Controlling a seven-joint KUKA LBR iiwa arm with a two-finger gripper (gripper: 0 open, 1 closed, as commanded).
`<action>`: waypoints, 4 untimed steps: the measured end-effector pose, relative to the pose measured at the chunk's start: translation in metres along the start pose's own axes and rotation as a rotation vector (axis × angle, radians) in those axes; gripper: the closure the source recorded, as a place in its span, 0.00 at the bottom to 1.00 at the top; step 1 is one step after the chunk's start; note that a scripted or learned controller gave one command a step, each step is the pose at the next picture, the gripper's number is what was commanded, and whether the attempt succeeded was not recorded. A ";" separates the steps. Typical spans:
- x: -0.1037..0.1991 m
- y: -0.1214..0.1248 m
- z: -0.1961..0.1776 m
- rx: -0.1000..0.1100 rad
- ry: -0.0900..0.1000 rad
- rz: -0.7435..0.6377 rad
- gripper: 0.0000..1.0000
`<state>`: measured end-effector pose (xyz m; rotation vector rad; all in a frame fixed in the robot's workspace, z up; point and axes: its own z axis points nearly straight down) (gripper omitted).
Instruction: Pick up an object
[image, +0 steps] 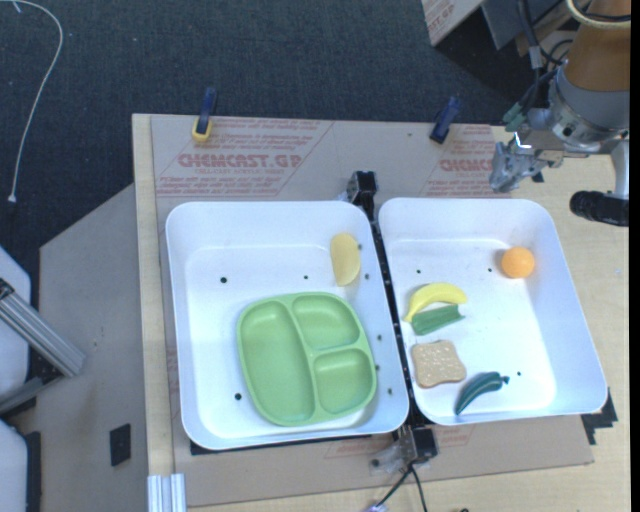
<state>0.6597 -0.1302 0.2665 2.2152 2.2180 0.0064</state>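
Gripper (508, 172) is seen at the upper right, raised beyond the far rim of the right bin (560, 250), over the cardboard sheet (300, 160); whether anything is held cannot be told, as its tip is small and blurred. Nothing is seen below it but cardboard. Right bin contents are recorded: an orange ball (518, 262) near the far right corner, well apart from the rest; a yellow banana (436, 297) touching a green pepper (437, 319) just beneath it, near the left wall; a slice of toy bread (437, 364) below those; a dark green chilli (479, 391) just beside the bread, toward the near rim. In the left bin (190, 300), a green divided plate (303, 355) is laid flat, and a pale yellow piece (345, 259) is noted near the far right corner.
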 end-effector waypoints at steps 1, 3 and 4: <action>0.045 -0.022 -0.003 0.011 0.003 -0.002 1.00; 0.134 -0.060 0.016 0.012 0.004 -0.003 1.00; 0.193 -0.077 0.027 0.013 0.005 -0.005 1.00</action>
